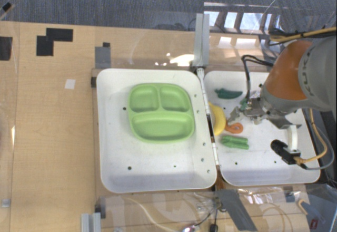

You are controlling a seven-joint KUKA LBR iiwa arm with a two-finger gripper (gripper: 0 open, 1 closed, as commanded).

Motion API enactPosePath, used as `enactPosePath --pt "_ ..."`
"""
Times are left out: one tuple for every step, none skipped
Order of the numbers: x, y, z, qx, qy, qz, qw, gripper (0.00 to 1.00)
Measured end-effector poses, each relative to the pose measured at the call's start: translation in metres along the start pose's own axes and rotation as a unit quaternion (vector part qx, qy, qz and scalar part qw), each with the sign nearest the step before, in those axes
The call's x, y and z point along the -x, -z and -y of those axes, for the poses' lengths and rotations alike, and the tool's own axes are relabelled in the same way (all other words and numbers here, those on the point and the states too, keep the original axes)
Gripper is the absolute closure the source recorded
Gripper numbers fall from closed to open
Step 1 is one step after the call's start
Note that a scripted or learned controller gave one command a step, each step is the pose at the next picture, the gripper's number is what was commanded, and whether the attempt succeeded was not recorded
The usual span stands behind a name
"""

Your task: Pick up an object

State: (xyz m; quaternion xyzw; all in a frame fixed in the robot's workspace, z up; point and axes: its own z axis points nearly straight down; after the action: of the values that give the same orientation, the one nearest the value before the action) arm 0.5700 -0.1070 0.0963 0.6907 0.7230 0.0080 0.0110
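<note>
So the arm comes in from the right over the right bin, and the hand hangs low near that bin's left side. Can't tell if it's open or closed, the tips are a dark blur against the wrist hardware, and I don't see anything between them, so I wouldn't call it a grab. The stuff to pick all sits in that same bin, bunched by the left wall: a banana lying along the wall with its long axis running top to bottom in the view, an orange piece just beside it, a green pod below that lying left to right, and a darker green piece up near the far end, also roughly left to right. The key thing for the next move, I'd say: the orange piece is just below and barely left of the hand, the banana is a bit further left, nearly touching the wall. So the closest target looks like the orange piece or the banana, and my guess is the wall makes the banana awkward, since the hand would want to close across its short width. The left bin holds a green divided plate, well apart from the hand. Nothing is lifted yet from what I can see.
</note>
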Motion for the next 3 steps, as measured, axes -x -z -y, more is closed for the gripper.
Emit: enactPosePath --pt "-0.015 0.003 0.071 0.004 0.010 0.000 0.9999 0.00" --pt "0.033 -0.001 -0.005 0.001 0.004 0.000 1.0000 0.00" --pt "0.001 0.001 -0.014 0.002 0.187 0.004 0.9823 0.00"
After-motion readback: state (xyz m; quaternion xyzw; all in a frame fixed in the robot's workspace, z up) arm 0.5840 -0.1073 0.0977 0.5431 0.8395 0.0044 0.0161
